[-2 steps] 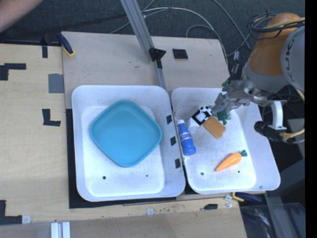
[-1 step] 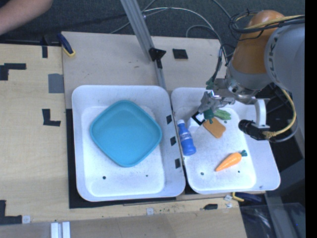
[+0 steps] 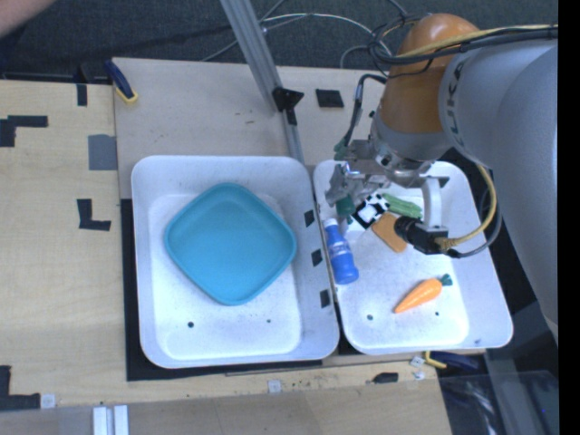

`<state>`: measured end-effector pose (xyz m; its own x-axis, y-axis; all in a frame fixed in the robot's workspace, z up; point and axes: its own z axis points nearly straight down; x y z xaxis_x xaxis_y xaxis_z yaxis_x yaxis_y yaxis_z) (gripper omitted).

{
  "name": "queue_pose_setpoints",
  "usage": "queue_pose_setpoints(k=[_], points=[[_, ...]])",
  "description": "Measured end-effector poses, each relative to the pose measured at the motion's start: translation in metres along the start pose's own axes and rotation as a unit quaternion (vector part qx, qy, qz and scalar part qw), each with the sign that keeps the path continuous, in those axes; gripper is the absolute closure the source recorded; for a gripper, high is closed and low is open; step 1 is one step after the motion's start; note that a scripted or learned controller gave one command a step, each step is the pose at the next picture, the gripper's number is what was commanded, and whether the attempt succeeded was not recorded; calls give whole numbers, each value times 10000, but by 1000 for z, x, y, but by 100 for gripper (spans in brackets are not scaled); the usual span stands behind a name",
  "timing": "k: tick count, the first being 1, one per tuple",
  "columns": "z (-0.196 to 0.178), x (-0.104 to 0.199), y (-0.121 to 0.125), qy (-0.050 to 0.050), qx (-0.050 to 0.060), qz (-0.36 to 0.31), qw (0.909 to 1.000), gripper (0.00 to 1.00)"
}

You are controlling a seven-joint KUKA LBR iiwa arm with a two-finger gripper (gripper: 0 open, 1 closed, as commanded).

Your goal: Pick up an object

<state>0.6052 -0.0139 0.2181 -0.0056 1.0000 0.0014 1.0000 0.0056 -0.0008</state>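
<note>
A pale wooden bench (image 3: pixel 54 243), marked with scraps of black tape, fills the scene, with dark floor and loose cables beyond its far edge. Two shallow white bins sit side by side on it. Take the blue bottle (image 3: pixel 340 254) as the landmark: it lies on its side at the near-left edge of the right bin (image 3: pixel 471 329), close against the wall shared with the left bin (image 3: pixel 154 333).

To the left of the bottle, in the left bin, rests a turquoise square plate (image 3: pixel 229 241). To the right of the bottle and a little nearer the viewer lies a small orange toy carrot (image 3: pixel 420 294) with a green top. Just right of the bottle and slightly farther back sits an orange-brown block (image 3: pixel 390 233), with a green piece (image 3: pixel 403 208) beside it, both partly hidden by the arm.

The grey arm, with its orange band, reaches in from the right, and its gripper (image 3: pixel 349 191) hangs directly behind and above the bottle's cap end, very near it. Cables and a black-and-white tag crowd the wrist, so how far the gripper is spread cannot be told, and nothing can be seen held in it.

This looks like the approach step, before any grasp. The next move would seem to call for settling squarely over one object, likely the bottle, while keeping clear of the bin wall beside it.
</note>
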Motion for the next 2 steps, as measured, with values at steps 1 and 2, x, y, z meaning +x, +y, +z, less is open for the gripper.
queue_pose_setpoints(k=[1, 2], points=[[-8, 56, -6, -1, -1, 1, 10000, 100], [-17, 109, 8, -2, -3, 5, 10000, 100]])
